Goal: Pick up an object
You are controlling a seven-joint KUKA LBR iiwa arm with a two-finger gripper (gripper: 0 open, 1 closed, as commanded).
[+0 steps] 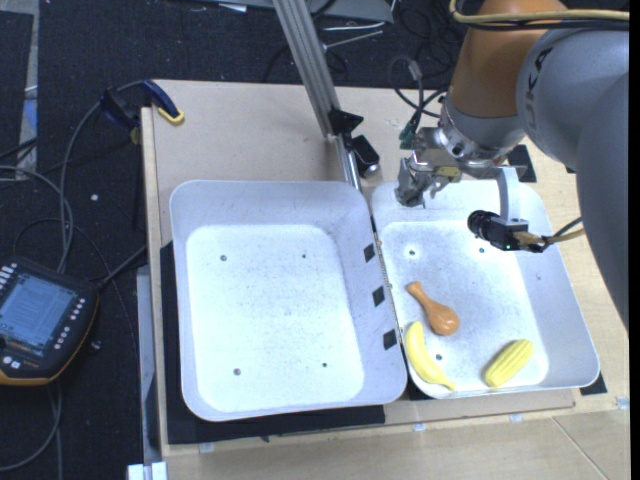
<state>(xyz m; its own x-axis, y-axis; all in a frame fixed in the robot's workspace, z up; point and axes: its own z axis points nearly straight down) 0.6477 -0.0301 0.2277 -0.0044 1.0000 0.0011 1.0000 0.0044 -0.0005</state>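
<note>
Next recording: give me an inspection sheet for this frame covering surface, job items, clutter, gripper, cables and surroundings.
Surface: wooden bench bearing a left bin and a right bin, both white and shallow, side by side.
Job's things: all three lie in the right bin's near part: banana at the near left corner, orange drumstick-shaped toy just behind it, yellow corn cob to the right.
Clutter: blue and yellow clamp at the bench's far left corner.
Gripper: gripper over the right bin's far left corner, nothing seen between its fingers; open or shut cannot be told.
Cables: black cables on the floor at left; more behind the bench.
Surroundings: handheld pendant at left; slanted metal rail.
</note>
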